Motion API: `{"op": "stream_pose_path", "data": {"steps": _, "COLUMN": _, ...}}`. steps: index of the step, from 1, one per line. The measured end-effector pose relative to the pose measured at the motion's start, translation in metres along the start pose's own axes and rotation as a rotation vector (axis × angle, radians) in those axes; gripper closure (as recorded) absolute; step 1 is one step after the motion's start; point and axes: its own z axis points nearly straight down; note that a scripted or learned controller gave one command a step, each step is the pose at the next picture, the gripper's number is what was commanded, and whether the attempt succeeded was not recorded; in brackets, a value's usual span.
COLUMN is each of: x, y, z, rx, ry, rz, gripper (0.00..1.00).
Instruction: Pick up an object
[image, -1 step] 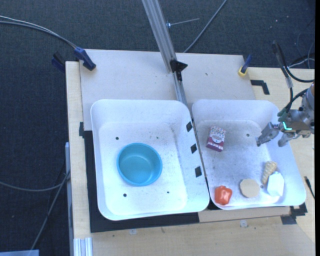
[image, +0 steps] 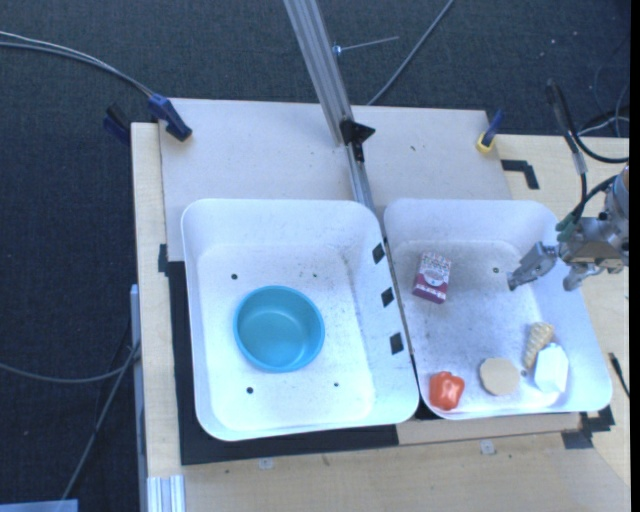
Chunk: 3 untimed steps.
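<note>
Two white bins sit side by side on the tabletop (image: 260, 150), and here's the count. The left bin (image: 210, 225) carries one item, a blue bowl (image: 279, 328), upright, sitting left of centre on the bin floor and well apart from the walls.

Over to the right bin (image: 470, 215), where there are five things. One small maroon-and-white box (image: 432, 277) lies toward the bin's upper left, on its own, well apart from the rest. Along the near edge there's a cluster of four: one red pepper-shaped piece (image: 447, 389) at the left of the row, one round tan disc (image: 499, 377) just beside it, one white lump (image: 550, 368) at the right end, and one ridged yellowish piece (image: 538, 343) leaning in just above the white lump, touching or nearly touching it, hard to say which.

The arm reaches in from the right, and the pincer (image: 545, 266) hangs over the upper right part of the right bin, its two dark fingers (image: 527, 270) spread apart, open, with nothing between them. It sits above the cluster of four and to the right of the box, near none of them closely.

Two clamps, one blue (image: 168, 115) at the far left corner of the board, one yellow (image: 487, 138) at the far right.
</note>
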Motion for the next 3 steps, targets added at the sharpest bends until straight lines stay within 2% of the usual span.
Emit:
{"op": "stream_pose_path", "data": {"steps": 1, "x": 0.0, "y": -0.01, "z": 0.052, "rx": 0.006, "ry": 0.002, "rz": 0.002, "gripper": 0.0}}
{"op": "stream_pose_path", "data": {"steps": 2, "x": -0.007, "y": -0.008, "z": 0.096, "rx": 0.004, "ry": 0.003, "rz": 0.002, "gripper": 0.0}}
{"op": "stream_pose_path", "data": {"steps": 3, "x": -0.002, "y": -0.014, "z": 0.157, "rx": 0.008, "ry": 0.004, "rz": 0.002, "gripper": 0.0}}
